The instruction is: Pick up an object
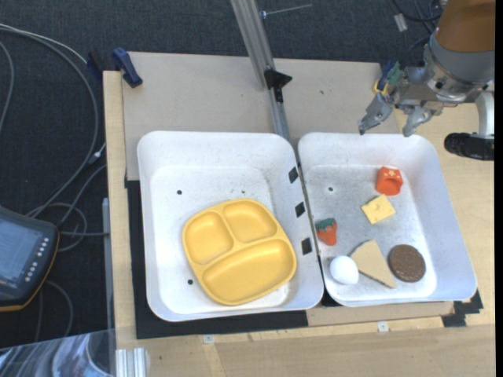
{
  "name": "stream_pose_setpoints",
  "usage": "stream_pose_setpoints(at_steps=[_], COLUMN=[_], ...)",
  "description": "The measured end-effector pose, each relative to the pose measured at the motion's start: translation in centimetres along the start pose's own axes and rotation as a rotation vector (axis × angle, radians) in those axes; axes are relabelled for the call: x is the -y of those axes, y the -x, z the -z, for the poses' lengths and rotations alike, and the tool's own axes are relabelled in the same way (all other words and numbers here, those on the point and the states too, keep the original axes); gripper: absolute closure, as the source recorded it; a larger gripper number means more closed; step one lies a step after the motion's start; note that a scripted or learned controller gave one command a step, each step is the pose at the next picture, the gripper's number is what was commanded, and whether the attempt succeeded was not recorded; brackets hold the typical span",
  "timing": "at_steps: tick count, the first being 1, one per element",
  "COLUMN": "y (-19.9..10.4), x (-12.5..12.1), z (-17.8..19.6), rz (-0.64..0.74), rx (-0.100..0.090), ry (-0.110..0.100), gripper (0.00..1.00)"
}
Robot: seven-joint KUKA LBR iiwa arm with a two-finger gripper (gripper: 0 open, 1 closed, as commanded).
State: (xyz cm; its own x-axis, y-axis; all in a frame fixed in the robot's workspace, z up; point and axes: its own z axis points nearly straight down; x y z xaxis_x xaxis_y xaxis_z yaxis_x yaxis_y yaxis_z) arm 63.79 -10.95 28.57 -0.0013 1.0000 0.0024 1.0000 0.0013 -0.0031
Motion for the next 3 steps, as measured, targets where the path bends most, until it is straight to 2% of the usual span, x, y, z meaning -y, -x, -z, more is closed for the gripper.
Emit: stream_pose_setpoints(at_steps=[1, 2, 3], y=[0.0, 1.0, 0.7], x=[0.0, -0.1, -0.1], z=[0.0, -5.0, -9.2], rz=[0.000, -0.002, -0.001], rx=[0.000, 0.001, 0.001], ry=[0.000, -0.005, -0.005], gripper=[0.00, 0.00, 0.00])
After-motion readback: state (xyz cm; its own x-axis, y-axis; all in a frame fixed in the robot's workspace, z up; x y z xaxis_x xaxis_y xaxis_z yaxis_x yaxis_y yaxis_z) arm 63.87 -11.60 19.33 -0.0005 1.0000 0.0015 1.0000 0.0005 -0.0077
